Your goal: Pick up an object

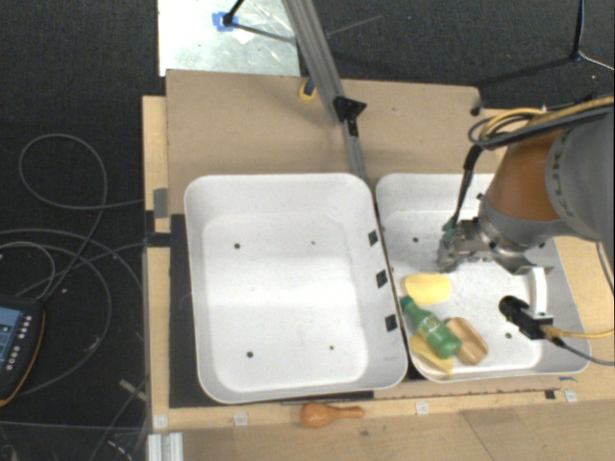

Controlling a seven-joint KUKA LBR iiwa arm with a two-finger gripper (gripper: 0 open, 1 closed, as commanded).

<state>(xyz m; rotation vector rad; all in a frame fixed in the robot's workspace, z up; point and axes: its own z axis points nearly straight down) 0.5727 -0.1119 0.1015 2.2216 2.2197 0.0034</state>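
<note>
Right bin: arm reaching in, four small items lying at the near edge.

The gripper (452,250) is hanging low over the right bin (408,205), near its middle, just above a pale yellow rounded piece (428,288); whether it is clenched or released cannot be told from this angle, and nothing is showing in its grasp. A green bottle (430,327) is lying tilted just beside the yellow piece, toward the bin's near edge, touching a tan bun-like item (467,340) and what may be a banana (431,355) under it. The left bin (279,190) is sitting alongside. An orange-brown pear-shaped object (330,413) is resting on the bench's front edge (461,413).
</note>
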